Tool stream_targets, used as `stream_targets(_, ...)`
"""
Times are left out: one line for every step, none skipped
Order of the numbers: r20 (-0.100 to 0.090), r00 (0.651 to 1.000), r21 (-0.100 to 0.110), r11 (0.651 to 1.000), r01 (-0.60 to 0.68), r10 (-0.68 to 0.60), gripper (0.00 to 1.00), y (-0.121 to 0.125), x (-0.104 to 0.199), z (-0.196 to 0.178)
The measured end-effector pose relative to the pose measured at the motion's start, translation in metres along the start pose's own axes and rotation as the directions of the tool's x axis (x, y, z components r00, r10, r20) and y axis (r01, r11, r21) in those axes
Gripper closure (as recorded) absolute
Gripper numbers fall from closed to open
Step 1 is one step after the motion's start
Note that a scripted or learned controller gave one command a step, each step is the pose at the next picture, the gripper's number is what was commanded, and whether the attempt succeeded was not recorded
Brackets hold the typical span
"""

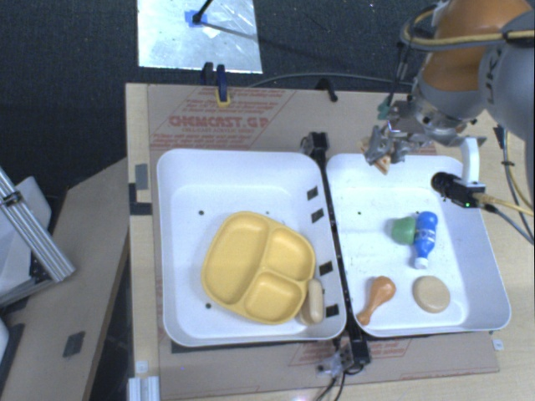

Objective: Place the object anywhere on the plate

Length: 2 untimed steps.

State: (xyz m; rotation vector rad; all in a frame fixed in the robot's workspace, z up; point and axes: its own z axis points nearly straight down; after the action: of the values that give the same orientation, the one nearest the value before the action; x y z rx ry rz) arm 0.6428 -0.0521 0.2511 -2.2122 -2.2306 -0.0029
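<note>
I see the gripper (383, 153) above the right bin's (485, 249) far rim; its jaws seemingly pinch a small orange piece (381, 164), probably light, rigid; plate (259, 266) left.

One camera sits high above the table (100, 224), looking down at a slant on both bins (251, 161).
</note>
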Motion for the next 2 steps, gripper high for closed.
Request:
stream_targets(0.000,1.000,0.000,1.000,0.001,-0.001,1.00,-0.005,0.051,-0.004)
stream_targets(-0.001,1.000,0.001,1.000,0.001,-0.001,1.00,-0.011,0.107,0.015)
